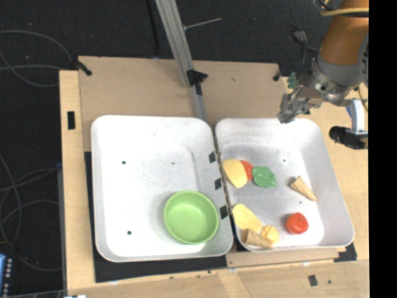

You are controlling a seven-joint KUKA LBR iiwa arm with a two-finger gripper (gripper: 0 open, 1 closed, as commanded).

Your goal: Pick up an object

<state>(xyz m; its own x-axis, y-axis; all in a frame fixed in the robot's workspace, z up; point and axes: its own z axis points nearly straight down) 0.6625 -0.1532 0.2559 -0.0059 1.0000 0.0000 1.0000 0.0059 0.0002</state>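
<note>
My gripper (287, 117) hangs over the far edge of the right bin (282, 132), above its back rim, with nothing seen between its fingers. In that bin lie a yellow rounded piece (235, 173) with a red piece (247, 168) behind it, a green leafy piece (265, 177), a tan cone (303, 188), a red tomato (297, 223), a yellow banana-like piece (246, 216) and a tan waffle-like piece (260, 236). All of these sit well in front of the gripper.
The left bin (136, 148) holds a green bowl (191, 216) near its front right corner. A grey metal post (177, 39) rises behind the bins, between them. Black cables lie on the dark floor at left.
</note>
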